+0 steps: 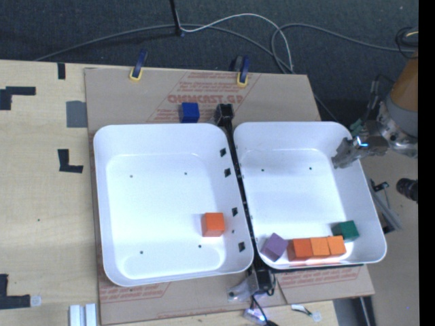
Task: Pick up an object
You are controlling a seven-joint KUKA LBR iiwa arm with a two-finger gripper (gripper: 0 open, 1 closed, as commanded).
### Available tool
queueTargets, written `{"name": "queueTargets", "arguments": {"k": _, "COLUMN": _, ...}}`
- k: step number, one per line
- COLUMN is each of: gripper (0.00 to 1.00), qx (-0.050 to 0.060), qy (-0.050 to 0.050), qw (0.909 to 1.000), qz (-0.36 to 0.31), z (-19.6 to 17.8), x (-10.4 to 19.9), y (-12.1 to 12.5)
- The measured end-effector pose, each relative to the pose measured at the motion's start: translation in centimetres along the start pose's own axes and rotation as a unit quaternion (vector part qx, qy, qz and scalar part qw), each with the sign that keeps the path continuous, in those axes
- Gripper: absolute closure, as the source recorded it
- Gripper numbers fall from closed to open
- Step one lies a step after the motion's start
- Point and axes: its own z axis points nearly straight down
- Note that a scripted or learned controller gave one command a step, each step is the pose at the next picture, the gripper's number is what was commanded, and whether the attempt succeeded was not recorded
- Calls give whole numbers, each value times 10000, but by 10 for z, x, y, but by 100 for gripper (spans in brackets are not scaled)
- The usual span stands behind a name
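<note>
At the right side of the frame the gripper (343, 153) hangs over the upper right corner of the right bin (285, 136), just above its rim; whether it is released or clenched I cannot tell, because it is small and a little blurred there, and nothing can be seen held in it. The things to pick are mostly in the lower part of the right bin: a purple block (274, 247) at the lower left, tilted on a corner, then an orange bar (317, 248) that looks like three cubes in a row touching each other, and a green block (347, 231) just beside its right end, close to the bin wall. One more orange cube (213, 224) lies alone in the left bin (129, 141), at its lower right, well apart from the walls. A blue block (189, 111) stands outside the bins on the cardboard (109, 87), above the left bin. I judge all these blocks to be light, stiff and not fragile, with flat sides that should give a good hold, perhaps a little smooth. The lone orange cube seems the easiest one, taken from above on two opposite flat faces, since there is free room on every side. The row in the right bin is harder: the pieces touch, so there is little room to go between them, and the green block sits near the wall.
</note>
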Motion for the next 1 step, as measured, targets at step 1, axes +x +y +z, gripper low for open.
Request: {"name": "queueTargets", "arguments": {"k": 1, "gripper": 100, "qx": 18, "qy": 10, "qw": 10000, "qz": -17, "z": -4, "x": 55, "y": 1}}
